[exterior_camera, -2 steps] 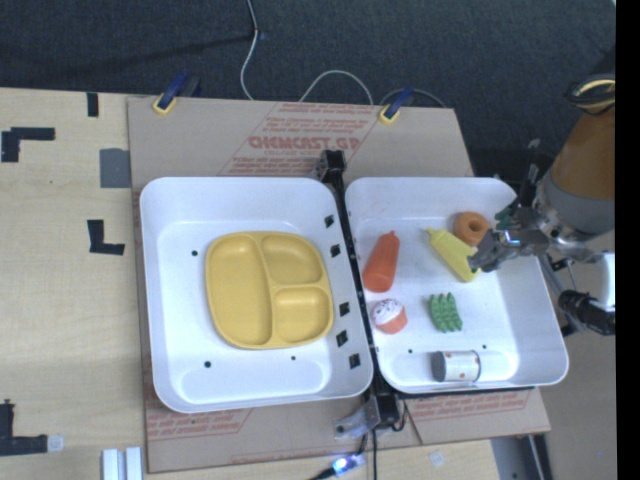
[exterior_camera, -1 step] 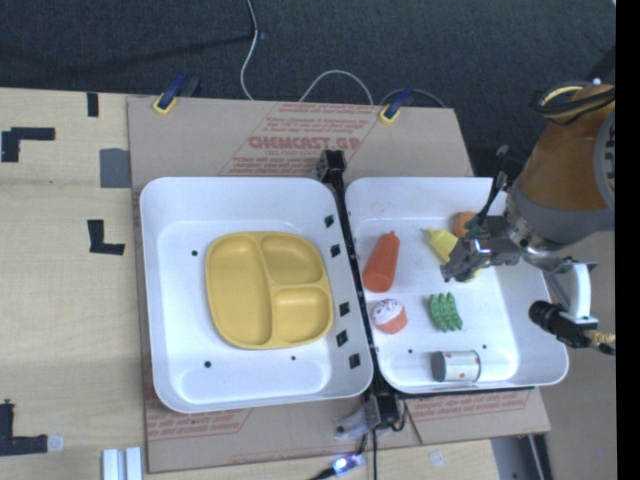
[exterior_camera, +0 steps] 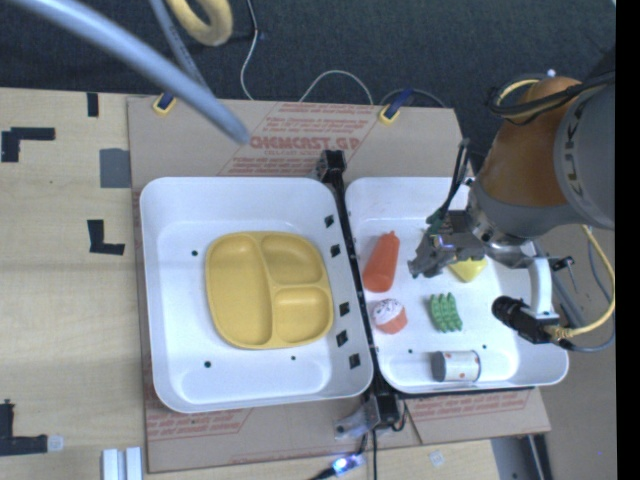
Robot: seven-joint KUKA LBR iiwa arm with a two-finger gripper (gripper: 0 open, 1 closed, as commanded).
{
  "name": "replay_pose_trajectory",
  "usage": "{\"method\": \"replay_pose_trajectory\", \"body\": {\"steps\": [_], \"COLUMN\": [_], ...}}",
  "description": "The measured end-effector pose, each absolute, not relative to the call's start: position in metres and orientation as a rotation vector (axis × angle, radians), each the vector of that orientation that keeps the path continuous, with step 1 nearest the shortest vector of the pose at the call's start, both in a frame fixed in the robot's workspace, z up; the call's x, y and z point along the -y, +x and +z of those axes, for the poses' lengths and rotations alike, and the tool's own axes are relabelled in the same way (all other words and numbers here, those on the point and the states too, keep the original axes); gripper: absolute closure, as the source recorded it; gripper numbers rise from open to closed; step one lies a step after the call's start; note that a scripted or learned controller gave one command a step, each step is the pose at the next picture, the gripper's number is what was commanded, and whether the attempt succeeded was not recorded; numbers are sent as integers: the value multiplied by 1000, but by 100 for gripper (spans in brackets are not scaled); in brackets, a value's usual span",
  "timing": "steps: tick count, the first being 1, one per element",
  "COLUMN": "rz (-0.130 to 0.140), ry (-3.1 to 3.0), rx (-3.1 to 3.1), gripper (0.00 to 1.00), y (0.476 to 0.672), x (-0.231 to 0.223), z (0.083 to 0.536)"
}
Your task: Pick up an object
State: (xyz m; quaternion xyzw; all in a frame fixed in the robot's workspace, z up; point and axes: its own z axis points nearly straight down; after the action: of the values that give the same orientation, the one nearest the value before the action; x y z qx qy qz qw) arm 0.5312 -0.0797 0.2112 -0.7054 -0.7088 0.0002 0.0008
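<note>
the grey arm with the orange band (exterior_camera: 530,158) is seen reaching in from the right, over the right shallow white bin (exterior_camera: 400,200). its dark two-finger pincer (exterior_camera: 432,256) is lowered inside that bin, toward the middle of it. whether the pincer is apart or together cannot be told, since the dark parts merge with one another from this slant.

a small yellow rounded object (exterior_camera: 467,266) is seen just beside the pincer, on its right, partly covered by the wrist; whether it is touched cannot be told. an orange carrot-shaped piece (exterior_camera: 381,261) lies to the left of the pincer, near it, with its long side running along the bin's left wall. below the pincer and a little to the left, a small round white-and-orange item (exterior_camera: 389,314) is found. a green ridged block (exterior_camera: 446,312) lies just below the pincer. further below, near the bin's lower rim, a short white cylinder with a dark end and a red mark (exterior_camera: 456,366) rests on its side.

well to the left of the pincer, across the black divider between the bins, the left shallow white bin (exterior_camera: 170,268) is seen, and in it a yellow plastic plate with three compartments (exterior_camera: 268,288) lies flat. nothing is seen lifted clear of the bin floor.
</note>
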Motion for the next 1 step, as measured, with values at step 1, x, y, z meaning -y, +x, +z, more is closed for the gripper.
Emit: {"method": "replay_pose_trajectory", "body": {"steps": [1], "rz": [0], "ry": [-2213], "rx": [2227], "gripper": [100], "y": [536], "x": [29], "z": [213]}}
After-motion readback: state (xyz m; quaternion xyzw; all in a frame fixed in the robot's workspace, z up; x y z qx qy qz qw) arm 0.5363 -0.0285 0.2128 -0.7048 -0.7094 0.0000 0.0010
